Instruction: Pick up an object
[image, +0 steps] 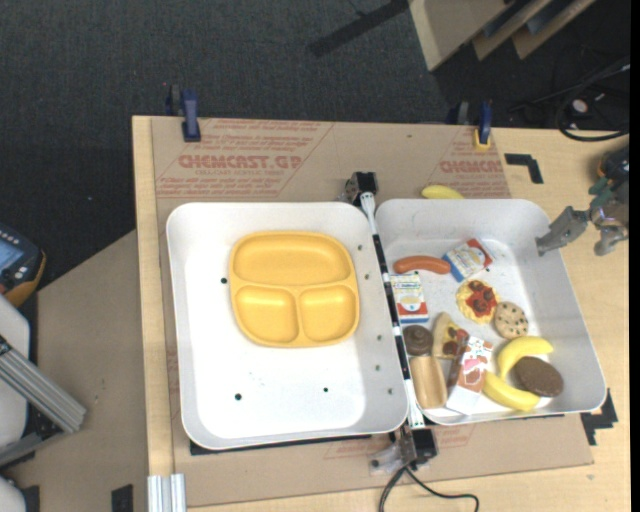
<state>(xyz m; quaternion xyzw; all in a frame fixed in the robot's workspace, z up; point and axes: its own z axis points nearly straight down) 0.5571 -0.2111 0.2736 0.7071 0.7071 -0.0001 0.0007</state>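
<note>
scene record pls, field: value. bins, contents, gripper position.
left bin: holds a yellow divided plate, three compartments
right bin: toy food
items in right bin: hot dog, small pizza, cookie, banana, brown round patty, small carton
outside the bins: small yellow piece on the board behind the right bin
gripper: at the right bin's far right edge, above the rim, nothing seen in it

left bin (200, 400): divided tray (294, 287) inside | right bin (575, 310): toy foods heaped in its near part | gripper (580, 222) beside right bin's far right rim
</note>
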